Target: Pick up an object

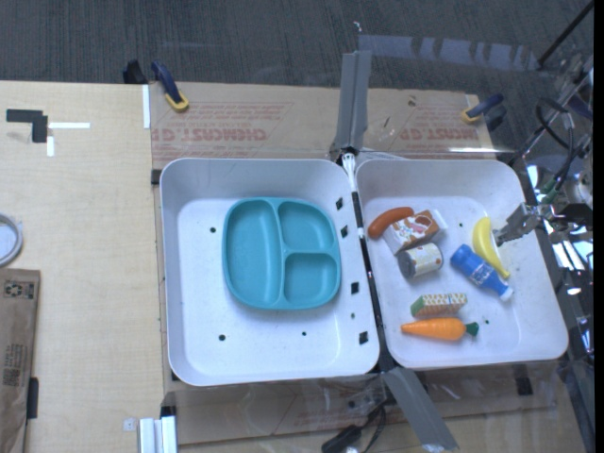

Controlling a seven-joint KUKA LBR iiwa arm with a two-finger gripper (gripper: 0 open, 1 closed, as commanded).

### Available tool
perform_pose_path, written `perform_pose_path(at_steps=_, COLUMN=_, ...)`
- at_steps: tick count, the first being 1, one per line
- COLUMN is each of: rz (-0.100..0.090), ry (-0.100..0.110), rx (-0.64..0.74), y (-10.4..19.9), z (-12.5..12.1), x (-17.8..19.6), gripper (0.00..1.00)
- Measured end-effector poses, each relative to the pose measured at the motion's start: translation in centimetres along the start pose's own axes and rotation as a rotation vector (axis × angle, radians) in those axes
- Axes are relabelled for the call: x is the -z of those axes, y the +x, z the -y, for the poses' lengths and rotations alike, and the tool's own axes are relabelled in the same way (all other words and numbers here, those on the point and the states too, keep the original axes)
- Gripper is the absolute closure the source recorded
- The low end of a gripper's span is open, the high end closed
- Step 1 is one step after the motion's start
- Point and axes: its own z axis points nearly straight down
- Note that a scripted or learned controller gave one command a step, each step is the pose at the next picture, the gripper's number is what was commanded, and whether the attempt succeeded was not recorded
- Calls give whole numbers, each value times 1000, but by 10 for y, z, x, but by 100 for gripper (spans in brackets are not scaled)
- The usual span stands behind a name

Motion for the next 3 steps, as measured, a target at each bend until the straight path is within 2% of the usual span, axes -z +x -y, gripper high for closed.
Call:
perform_pose_path(at_steps=1, rz=-1, ry=0, rx=-253, y=-26, z=-29, x=-56, gripper=0)
perform_pose_path(at_steps=2, rz=-3, ry=-4, rx=-203, y=-18, z=-28, x=-119, gripper=0)
perform_pose_path(at_steps=3, rz=-3, ry=1, rx=-185, y=-5, z=-39, x=-156, gripper=0)
